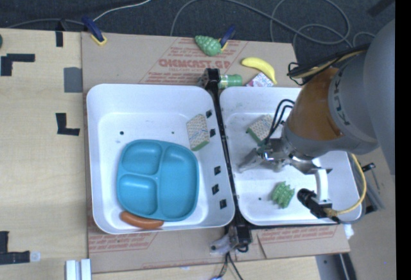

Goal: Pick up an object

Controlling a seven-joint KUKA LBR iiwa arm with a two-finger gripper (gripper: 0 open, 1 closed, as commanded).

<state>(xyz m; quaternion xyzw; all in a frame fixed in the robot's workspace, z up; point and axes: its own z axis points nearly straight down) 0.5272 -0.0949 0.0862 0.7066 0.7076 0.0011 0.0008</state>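
Observation:
My gripper [251,153] is low in the right bin [334,208], near its left wall, with its fingers spread open and nothing between them. A tan and green sponge-like block [261,125] lies just behind the gripper, partly hidden by the wrist cables. A small green leafy toy [281,194] rests on the bin floor in front of the gripper, apart from it. The grey arm with its orange band [314,108] covers the right half of this bin.
The left bin [103,105] holds a blue divided plate [157,179], an orange sausage-shaped toy [141,221] at its front edge and another tan-green block [198,131] by the divider. Behind the bins lie a yellow banana [259,68] and a green toy [208,44].

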